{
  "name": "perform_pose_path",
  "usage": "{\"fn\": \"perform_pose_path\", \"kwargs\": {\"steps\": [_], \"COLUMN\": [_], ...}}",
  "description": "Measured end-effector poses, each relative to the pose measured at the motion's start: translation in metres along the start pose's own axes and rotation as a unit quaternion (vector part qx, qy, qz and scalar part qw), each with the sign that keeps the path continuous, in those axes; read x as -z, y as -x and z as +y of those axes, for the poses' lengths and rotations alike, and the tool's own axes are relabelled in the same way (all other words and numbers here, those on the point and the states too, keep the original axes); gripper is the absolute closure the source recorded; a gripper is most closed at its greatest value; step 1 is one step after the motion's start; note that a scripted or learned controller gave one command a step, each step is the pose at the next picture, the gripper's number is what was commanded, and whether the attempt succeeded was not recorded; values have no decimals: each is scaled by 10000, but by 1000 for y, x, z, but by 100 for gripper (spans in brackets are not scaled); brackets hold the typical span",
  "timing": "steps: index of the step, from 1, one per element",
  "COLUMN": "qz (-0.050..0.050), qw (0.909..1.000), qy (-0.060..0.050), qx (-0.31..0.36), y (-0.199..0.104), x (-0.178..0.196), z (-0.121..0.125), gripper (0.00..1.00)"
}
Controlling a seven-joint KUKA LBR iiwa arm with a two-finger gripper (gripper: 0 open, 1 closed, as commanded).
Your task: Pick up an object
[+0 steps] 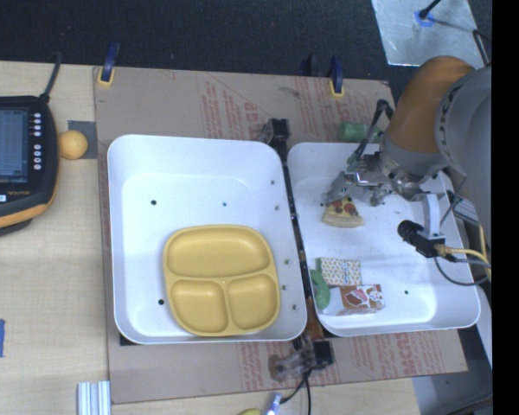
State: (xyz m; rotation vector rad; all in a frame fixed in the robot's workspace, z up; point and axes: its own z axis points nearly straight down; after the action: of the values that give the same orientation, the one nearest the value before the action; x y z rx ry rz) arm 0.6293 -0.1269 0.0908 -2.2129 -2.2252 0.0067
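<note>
1. A small toy pizza slice point(342, 213) is seen lying flat on the floor of the right bin point(432, 314), directly below the claw point(353, 186) and a little toward the near side of it, close enough that the two look almost touching.
2. The long axis of the slice is judged to run roughly across the bin, its broader crust edge on the side away from the arm point(432, 119).
3. The claw is seen lowered over the slice; whether its fingers are spread or pressed together cannot be told, since the fingertips blur into the wrist hardware above them. Nothing can be confirmed as held.
4. The coming move is judged to depend on that short drop: the slice lies just under and slightly nearer than the claw, so little sideways correction should be needed.
5. Further out on the near side of the claw, two patterned cards point(351, 284) and a green piece point(321, 294) are found by the bin's front corner.
6. Well apart, on the side away from the arm, a yellow divided tray point(221, 278) is seen resting in the left bin point(156, 167).
</note>
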Motion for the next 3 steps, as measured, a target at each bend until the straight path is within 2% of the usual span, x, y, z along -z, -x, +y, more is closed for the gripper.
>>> {"fn": "perform_pose_path", "kwargs": {"steps": [1, 2, 3], "qz": [1, 1, 0], "qw": [10000, 10000, 10000], "qy": [-3, -4, -5], "qx": [4, 10, 11], "y": [-33, -32, -32], "x": [1, 12, 12], "z": [3, 4, 4], "gripper": [0, 100, 0]}}
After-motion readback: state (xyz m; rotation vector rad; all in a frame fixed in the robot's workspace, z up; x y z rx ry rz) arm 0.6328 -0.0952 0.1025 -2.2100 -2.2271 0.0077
